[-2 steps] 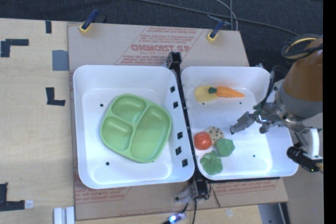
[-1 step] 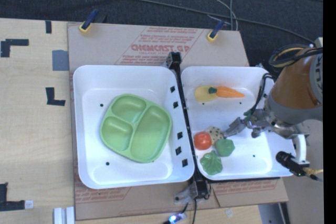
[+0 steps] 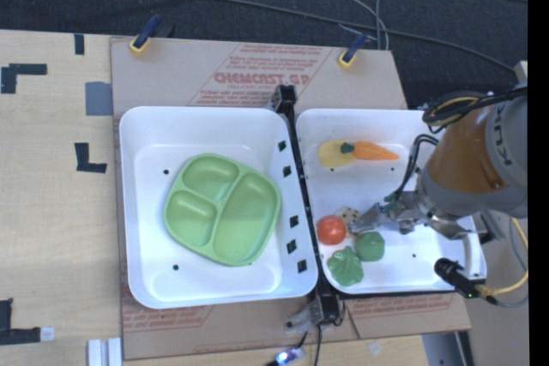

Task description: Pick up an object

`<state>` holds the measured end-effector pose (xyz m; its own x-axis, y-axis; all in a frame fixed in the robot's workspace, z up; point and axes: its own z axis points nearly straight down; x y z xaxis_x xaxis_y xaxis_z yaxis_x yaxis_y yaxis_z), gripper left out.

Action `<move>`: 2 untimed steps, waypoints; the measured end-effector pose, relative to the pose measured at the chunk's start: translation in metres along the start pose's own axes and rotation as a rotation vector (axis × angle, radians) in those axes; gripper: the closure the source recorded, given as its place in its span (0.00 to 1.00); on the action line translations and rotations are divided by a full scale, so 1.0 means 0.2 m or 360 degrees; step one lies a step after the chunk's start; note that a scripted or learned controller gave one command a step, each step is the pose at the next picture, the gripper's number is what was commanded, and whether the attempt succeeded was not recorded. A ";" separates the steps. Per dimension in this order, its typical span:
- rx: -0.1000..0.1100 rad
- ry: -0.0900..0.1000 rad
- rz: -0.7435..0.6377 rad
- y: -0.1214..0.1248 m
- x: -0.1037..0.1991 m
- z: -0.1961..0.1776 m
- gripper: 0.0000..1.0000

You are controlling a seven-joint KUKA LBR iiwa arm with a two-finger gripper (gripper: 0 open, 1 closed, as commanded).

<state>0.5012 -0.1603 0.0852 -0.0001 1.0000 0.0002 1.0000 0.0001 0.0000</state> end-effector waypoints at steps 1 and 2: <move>-0.0005 0.0009 -0.0005 0.01 0.01 -0.07 1.00; -0.0005 -0.0002 -0.0002 0.05 -0.02 -0.33 1.00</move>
<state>0.5120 -0.1640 0.1510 -0.0012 1.0000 -0.0013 1.0000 0.0012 0.0033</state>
